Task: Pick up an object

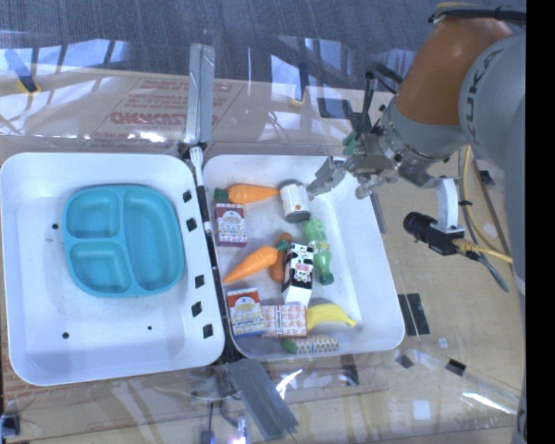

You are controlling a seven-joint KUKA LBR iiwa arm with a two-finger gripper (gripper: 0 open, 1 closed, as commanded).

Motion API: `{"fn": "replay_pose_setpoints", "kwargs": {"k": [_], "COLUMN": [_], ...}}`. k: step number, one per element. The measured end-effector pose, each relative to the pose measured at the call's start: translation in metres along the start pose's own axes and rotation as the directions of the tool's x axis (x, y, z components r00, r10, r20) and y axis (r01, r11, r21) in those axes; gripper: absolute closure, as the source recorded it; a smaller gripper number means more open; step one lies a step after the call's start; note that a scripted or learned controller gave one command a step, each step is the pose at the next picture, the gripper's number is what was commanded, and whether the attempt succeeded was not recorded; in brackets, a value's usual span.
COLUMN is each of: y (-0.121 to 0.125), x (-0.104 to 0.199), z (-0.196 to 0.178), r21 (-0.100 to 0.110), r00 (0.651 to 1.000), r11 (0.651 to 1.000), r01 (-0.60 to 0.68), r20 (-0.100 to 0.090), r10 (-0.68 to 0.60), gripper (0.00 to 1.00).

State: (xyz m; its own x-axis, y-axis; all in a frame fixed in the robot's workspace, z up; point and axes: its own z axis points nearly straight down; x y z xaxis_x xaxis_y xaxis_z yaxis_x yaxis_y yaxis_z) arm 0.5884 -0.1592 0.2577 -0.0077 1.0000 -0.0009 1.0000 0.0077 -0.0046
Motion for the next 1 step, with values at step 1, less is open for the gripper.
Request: {"fn": "replay_pose_setpoints", "kwargs": {"k": [1], "y": [-0.004], "x": [0.0286], "z": [0.1616], "r21": [-0.001], "r00": [0.997], "r11": [0.997], "r01": [0.079], "r20": [0.0], "r10": [-0.079], "gripper": [0.0]}}
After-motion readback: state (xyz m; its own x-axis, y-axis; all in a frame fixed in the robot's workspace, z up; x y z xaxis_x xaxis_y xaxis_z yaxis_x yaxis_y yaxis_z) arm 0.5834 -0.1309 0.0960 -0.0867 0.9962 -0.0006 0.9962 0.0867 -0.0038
